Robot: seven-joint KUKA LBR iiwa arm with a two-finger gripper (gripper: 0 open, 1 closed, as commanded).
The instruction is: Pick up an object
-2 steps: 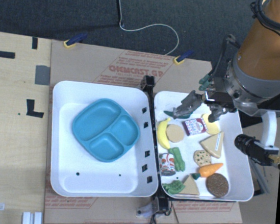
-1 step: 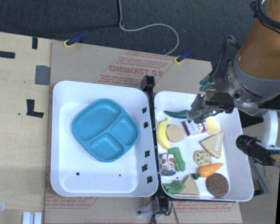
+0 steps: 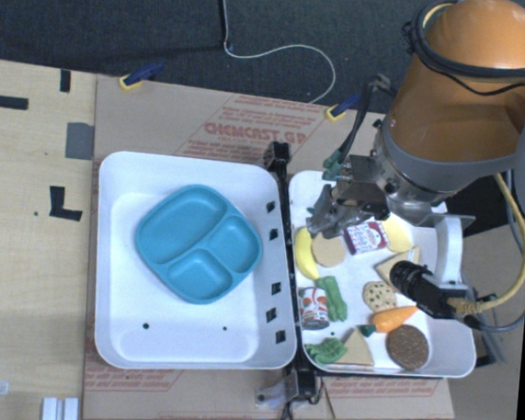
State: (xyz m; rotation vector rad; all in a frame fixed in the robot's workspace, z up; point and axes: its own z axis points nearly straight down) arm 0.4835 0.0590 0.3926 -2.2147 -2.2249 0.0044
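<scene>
Tool (image 3: 328, 222) dips over the banana (image 3: 305, 254) at frame centre-right (its grip state I cannot tell); crowded neighbours could deflect the grab.

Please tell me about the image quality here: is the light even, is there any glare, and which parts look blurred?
Camera view: light is soft and even; the shallow white left bin looks bright, with weak shadows under the blue divided plastic plate. The orange band of the arm carries a mild sheen. The end effector and small toy foods look slightly soft.
</scene>
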